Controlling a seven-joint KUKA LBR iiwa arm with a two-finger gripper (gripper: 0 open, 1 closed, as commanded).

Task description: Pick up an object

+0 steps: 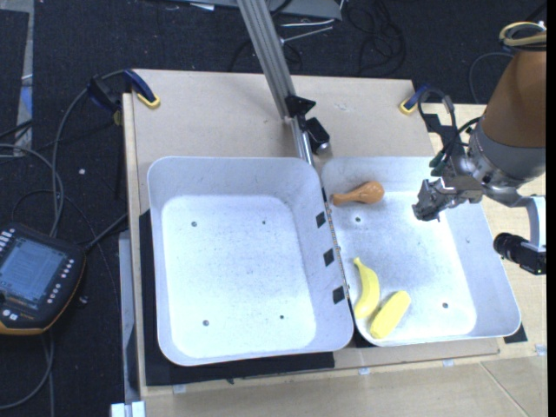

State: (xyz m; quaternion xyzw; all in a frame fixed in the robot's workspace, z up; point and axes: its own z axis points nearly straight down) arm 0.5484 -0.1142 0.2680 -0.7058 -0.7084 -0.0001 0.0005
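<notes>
Gripper [428,207] hangs over the right bin [486,259], carrying nothing we can see.

From the left bin [174,233] rightward: a brown drumstick [360,195] at the right bin's 11 o'clock, a banana [367,287] and lemon [390,313] at 7. We judge it's the approach; next comes descent over one object. Dark and small, the gripper's opening stays unreadable.

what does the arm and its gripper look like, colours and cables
The arm is a thick rounded body, orange above and grey toward the wrist. Black cables loop along its left side. The gripper is small, dark and blocky, with a metallic grey mount behind it. A black knob-like part sticks out lower right.
</notes>
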